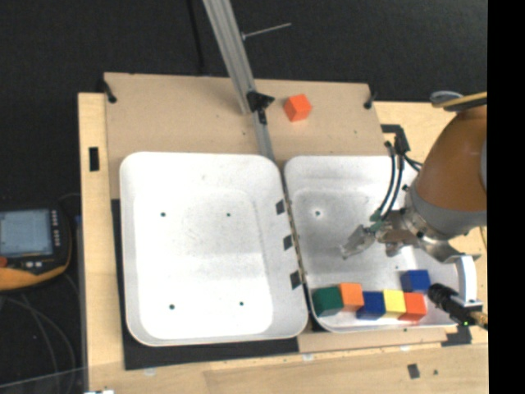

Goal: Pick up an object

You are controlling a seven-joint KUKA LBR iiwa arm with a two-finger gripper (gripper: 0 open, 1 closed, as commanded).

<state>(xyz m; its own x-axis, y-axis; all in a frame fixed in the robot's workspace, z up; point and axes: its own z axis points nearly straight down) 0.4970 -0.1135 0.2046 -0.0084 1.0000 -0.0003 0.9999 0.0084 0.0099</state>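
We see the gripper [361,240] low over the right bin [328,179], above the row of coloured blocks [369,300] along its near wall. Nothing sits between its parts, and we cannot tell their spread. In our judgement, the grasp and lift both remain.

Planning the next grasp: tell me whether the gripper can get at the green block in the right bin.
Probably yes. The gripper hangs above open bin floor, and the green block lies uncovered below it, though the bin wall and an orange block crowd its sides.
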